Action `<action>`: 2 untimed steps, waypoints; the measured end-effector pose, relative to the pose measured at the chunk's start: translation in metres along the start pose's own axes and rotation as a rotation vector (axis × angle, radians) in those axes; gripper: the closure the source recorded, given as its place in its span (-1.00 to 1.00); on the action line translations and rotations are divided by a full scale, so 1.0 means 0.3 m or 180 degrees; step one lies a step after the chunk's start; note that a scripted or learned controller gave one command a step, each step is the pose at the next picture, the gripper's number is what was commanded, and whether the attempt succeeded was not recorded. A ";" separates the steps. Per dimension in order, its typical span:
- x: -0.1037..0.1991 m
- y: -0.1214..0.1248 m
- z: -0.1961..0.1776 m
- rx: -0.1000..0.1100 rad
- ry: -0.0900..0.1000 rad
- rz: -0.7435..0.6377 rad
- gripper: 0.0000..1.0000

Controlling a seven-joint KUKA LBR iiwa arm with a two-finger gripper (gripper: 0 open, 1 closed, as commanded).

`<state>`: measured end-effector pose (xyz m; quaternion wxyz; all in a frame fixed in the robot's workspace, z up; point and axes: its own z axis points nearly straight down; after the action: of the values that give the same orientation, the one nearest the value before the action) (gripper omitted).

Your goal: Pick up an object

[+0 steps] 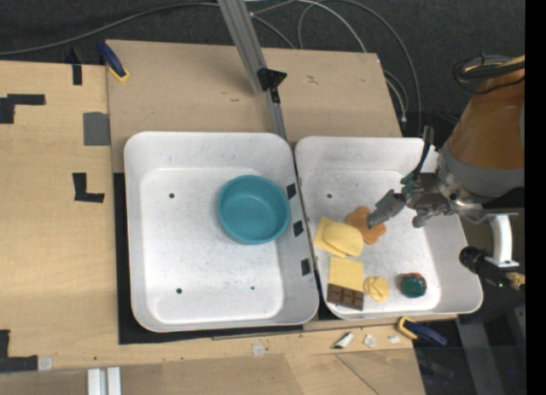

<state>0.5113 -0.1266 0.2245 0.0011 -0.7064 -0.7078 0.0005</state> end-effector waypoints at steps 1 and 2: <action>0.000 0.000 0.000 0.0000 0.0000 0.0000 -1.00; 0.003 0.000 0.145 0.0014 -0.0001 0.0003 -1.00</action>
<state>0.5113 -0.1257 0.1811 0.0026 -0.7067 -0.7075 0.0021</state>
